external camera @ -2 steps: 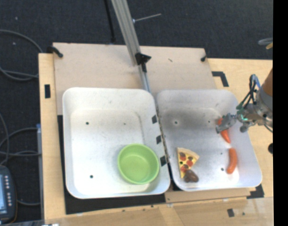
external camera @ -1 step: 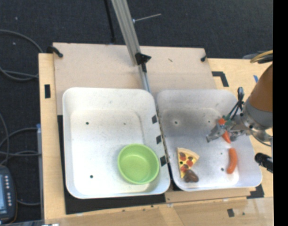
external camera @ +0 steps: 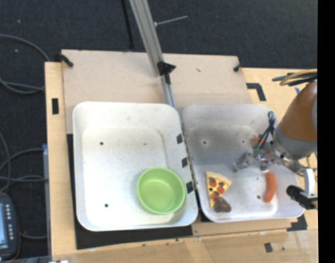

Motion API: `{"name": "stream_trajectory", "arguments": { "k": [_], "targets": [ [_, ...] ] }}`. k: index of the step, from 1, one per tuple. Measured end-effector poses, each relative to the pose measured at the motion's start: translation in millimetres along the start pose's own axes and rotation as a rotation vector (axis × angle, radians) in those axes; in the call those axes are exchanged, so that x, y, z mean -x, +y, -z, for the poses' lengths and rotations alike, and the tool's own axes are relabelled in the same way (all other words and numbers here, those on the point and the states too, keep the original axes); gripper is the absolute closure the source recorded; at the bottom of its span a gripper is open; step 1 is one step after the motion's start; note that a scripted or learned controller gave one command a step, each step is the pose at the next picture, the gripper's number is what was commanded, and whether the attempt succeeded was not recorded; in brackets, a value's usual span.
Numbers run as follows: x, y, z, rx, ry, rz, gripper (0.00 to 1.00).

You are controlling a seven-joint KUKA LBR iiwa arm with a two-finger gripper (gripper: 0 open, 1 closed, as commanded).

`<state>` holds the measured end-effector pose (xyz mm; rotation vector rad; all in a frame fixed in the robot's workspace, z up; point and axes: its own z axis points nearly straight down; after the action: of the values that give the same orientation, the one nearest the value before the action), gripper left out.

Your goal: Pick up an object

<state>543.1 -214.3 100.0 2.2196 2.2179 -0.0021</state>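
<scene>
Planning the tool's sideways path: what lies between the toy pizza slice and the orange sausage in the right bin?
Only bare white bin floor lies between the triangular toy pizza slice and the orange toy sausage, seen in the camera view.

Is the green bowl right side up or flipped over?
Right side up. The green bowl sits in the left bin, and you can look down into its round hollow with the rim around it.

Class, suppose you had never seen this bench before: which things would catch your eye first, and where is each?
The bright green bowl stands out at the near edge of the left bin. In the right bin, a pizza slice lies near the front, with an orange sausage to its right. The arm reaches in from the right, its gripper low over that bin.
</scene>
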Motion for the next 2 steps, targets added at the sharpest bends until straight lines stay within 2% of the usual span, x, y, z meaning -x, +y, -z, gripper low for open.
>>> {"name": "stream_trajectory", "arguments": {
  "k": [1, 2],
  "targets": [
    [0, 1, 12, 0.004, 0.000, -0.002, 1.00],
    [-7, -1, 62, 0.005, 0.002, 0.004, 1.00]
  ]
}}
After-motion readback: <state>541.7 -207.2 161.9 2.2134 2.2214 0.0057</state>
